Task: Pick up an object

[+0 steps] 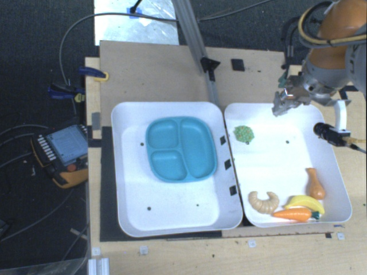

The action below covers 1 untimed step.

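Note:
The right bin (269, 171) holds a green broccoli floret (243, 133) near its far left corner. Along its near edge lie a tan croissant (263, 201), an orange carrot (293, 213), a yellow banana (307, 202) and a brown pear-shaped gourd (314, 183). My gripper (282, 106) hangs over the bin's far edge, well right of the broccoli and far from the near-edge items. Nothing shows between its fingers.
The left bin (129, 199) carries a blue divided plate (180, 148). A metal pole (192, 27) slants down to the bench behind the bins. A black fitting (328, 132) juts over the right bin's right rim. Cables and a handheld pendant (62, 153) lie left of the bench.

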{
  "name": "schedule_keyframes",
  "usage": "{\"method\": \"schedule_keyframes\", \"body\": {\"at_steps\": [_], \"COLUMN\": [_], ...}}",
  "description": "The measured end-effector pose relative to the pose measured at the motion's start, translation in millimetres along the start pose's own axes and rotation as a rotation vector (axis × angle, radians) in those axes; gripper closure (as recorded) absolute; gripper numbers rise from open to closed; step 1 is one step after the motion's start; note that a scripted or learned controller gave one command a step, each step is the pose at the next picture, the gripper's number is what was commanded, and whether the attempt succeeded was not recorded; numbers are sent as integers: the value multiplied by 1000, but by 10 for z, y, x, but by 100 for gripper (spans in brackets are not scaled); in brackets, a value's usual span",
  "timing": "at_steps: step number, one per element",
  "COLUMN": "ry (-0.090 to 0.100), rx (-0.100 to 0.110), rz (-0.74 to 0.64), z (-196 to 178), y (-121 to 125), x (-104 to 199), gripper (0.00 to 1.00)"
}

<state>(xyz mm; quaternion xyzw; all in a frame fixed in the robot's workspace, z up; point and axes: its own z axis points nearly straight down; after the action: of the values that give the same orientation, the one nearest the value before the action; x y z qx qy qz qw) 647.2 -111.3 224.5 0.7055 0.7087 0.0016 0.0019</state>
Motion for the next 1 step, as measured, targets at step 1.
{"method": "schedule_keyframes", "body": {"at_steps": [1], "ry": [2], "rx": [5], "rz": [-4], "z": [85], "y": [-128], "x": [511], "gripper": [100]}}
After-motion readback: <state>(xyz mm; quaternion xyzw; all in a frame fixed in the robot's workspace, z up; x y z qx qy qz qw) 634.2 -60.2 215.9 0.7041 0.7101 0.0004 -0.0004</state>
